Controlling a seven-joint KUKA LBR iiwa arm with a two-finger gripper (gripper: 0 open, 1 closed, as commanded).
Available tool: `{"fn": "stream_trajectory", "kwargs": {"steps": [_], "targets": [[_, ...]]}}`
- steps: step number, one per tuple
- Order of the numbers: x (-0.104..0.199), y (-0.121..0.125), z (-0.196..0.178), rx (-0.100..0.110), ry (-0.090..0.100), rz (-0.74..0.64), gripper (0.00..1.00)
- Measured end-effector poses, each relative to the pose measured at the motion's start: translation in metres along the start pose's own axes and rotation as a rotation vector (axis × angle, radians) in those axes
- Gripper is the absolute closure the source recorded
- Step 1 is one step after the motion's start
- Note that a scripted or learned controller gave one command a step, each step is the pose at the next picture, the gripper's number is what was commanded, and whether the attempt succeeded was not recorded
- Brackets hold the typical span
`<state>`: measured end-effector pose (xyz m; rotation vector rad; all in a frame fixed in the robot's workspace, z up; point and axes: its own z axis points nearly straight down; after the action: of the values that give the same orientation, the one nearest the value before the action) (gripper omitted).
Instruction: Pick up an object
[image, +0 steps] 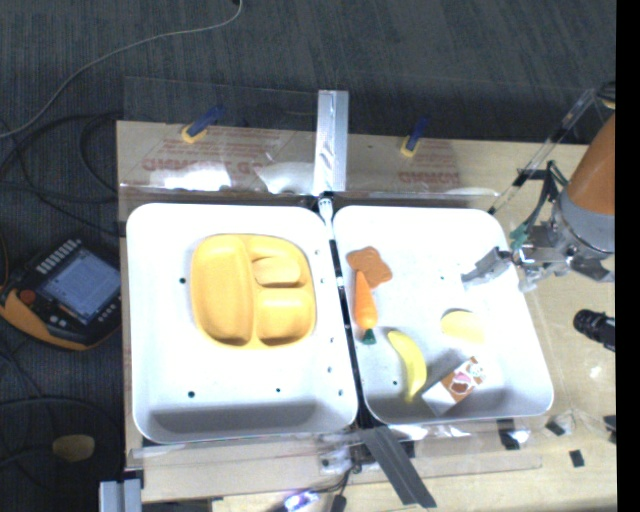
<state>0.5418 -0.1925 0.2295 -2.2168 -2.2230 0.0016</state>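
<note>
On the floor at far left lay one handheld control pendant (68, 290) with a dark screen, well apart from the table (140, 135). The table carried two white bins side by side. The left bin (160, 400) held one yellow divided tray (252, 288), set near its middle with bare white floor on all sides, widest along the near edge. The right bin (520, 385) held five objects: one brown toast-shaped piece (369, 264) near the dividing wall, one orange carrot (365, 305) just below it and lying along that wall, one yellow banana (408, 362) toward the near edge, one small printed packet (462, 380) just right of the banana, and one pale yellow lemon-like piece (462, 325) above the packet. The far right quarter of this bin was bare. The gripper (487, 268) hung over the bin's right far portion, above and slightly right of the lemon-like piece and apart from it; nothing sat between its fingers, and whether they stood wide or narrow could not be told. The arm (590, 200) entered from the right, over the bin's right rim.
</note>
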Motion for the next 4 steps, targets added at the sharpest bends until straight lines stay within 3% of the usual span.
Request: {"fn": "stream_trajectory", "kwargs": {"steps": [1, 2, 3, 4], "targets": [[0.028, -0.026, 0.067, 0.001, -0.001, 0.184, 0.00], [0.095, -0.042, 0.131, 0.002, 0.000, 0.132, 0.00], [0.095, -0.042, 0.123, 0.005, 0.002, 0.133, 1.00], [0.085, -0.024, 0.140, -0.009, 0.003, 0.285, 1.00]]}}
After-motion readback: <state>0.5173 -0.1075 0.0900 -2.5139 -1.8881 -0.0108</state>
